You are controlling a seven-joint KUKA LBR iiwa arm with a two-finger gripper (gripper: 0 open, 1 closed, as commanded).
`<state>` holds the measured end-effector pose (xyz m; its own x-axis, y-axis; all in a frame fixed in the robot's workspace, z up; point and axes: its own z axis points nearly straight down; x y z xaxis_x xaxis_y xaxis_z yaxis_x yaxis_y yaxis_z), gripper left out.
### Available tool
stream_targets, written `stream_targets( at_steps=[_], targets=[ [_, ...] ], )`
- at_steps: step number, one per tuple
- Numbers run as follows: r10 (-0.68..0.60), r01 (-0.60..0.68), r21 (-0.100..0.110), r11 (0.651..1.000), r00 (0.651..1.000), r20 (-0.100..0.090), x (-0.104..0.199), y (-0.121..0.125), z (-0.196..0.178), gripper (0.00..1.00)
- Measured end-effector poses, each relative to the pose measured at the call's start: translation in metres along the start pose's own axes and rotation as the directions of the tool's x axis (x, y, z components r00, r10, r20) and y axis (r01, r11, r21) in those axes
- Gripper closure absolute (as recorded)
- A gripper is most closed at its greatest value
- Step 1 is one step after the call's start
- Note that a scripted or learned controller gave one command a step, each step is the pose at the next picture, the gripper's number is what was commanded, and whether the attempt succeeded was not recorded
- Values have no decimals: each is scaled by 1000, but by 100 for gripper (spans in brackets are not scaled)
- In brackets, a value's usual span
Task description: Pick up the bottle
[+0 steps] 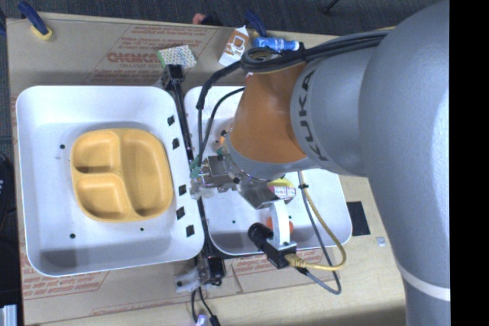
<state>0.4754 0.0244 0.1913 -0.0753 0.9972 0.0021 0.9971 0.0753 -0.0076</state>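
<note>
My arm (pixel 306 111) reaches in from the right and covers most of the right bin (pixel 336 229), hiding what lies beneath it. The gripper (pixel 208 178) hangs low over that bin's left side, close to the wall shared with the left bin. A small red-orange bit (pixel 266 226) peeks out by the wrist near the bin's front; I cannot tell what it is. Another small orange speck (pixel 223 136) shows at the arm's left edge. No shape in sight can be made out as a bottle.
The left bin (pixel 38 164) holds a yellow divided plate (pixel 121 173). On the cardboard bench behind the bins lie a patterned packet (pixel 177 56) and an orange-and-white packet (pixel 235 46). Blue clamps (pixel 34 19) grip the bench's far edge.
</note>
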Motion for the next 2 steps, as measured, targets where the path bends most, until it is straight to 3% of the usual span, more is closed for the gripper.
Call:
stream_targets(
  at_steps=[1,2],
  targets=[
    [-200,200,1,980,980,0,0,0,0,100],
    [-91,91,-5,996,996,3,-32,-2,-51,100]
  ],
)
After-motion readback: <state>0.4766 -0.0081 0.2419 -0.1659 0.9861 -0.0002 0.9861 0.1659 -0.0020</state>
